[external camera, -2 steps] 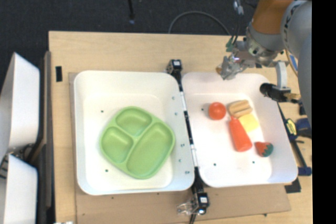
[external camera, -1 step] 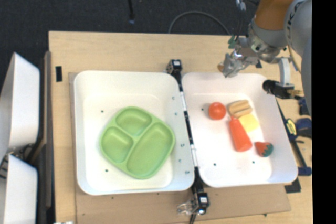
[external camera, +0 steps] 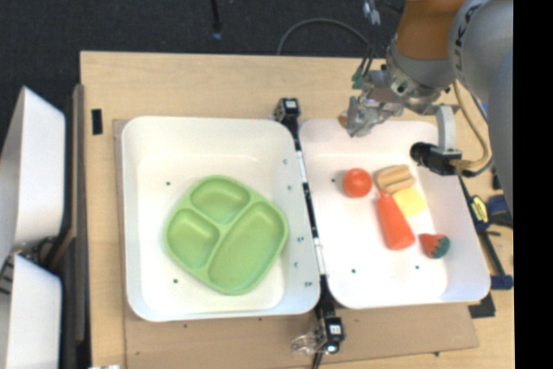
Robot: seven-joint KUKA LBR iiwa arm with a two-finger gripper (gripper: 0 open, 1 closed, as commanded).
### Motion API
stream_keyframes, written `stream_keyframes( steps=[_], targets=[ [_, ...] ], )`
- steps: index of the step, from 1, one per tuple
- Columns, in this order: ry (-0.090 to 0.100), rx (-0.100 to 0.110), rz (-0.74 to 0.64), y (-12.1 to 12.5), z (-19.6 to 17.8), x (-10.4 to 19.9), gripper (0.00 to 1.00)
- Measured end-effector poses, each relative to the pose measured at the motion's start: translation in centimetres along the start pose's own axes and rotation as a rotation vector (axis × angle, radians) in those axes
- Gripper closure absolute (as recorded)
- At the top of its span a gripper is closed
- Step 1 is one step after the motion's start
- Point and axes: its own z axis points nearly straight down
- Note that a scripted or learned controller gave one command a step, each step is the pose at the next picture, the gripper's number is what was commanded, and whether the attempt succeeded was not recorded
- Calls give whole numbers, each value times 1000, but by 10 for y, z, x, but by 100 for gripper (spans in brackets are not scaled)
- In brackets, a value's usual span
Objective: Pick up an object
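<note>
Because the claw [external camera: 359,124], whose state I cannot tell, hung over the right bin's [external camera: 367,281] far corner, apart from the tomato [external camera: 357,182], bun [external camera: 394,178] and carrot [external camera: 395,222] clustered mid-bin, a descent there risked grasping nothing.

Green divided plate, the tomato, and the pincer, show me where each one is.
Green divided plate [external camera: 226,233], camera view, ridge between its compartments.
Tomato [external camera: 357,182], camera view, middle of its red skin.
Pincer [external camera: 359,124], camera view, at its fingertips.
</note>
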Motion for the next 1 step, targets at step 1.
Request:
stream_keyframes(
  steps=[1],
  targets=[
    [1, -1, -2, -8, -11, 56, 100]
  ],
)
